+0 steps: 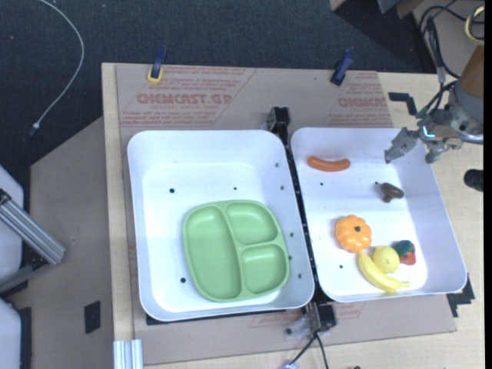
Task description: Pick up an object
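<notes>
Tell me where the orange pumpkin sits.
The orange pumpkin lies in the right bin, just above the banana and below the sausage.

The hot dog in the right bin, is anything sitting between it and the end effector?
Nothing visible blocks it. The hot dog lies alone on bare white floor near the far end of the right bin, and the end effector hangs to its right. The small brown object sits nearer the camera, off that line.
</notes>
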{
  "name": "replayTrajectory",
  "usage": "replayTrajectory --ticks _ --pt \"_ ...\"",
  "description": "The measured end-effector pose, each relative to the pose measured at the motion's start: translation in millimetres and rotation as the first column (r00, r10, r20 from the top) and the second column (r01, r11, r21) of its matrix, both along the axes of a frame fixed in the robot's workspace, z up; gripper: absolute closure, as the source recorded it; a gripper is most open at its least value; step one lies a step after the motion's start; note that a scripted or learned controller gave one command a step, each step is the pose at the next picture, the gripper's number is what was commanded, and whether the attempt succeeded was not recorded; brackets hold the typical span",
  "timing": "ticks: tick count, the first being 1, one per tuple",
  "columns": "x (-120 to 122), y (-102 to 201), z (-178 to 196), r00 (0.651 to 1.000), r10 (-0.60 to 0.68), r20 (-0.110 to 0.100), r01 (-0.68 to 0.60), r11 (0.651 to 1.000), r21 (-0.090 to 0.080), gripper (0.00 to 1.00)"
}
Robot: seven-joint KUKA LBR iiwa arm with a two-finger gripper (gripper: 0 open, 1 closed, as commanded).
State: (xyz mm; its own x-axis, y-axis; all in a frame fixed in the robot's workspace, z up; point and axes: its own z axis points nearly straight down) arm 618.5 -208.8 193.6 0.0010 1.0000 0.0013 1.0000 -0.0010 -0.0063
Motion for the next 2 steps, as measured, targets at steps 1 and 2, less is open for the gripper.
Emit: replayTrajectory --ticks 1,2 --pt "-6 -1 -42 1.0 0.001 0.005 -0.001 1.0 -0.001 0.0" --pt "-7 0 -85 1.0 0.001 0.002 -0.001 1.0 0.0 0.0"
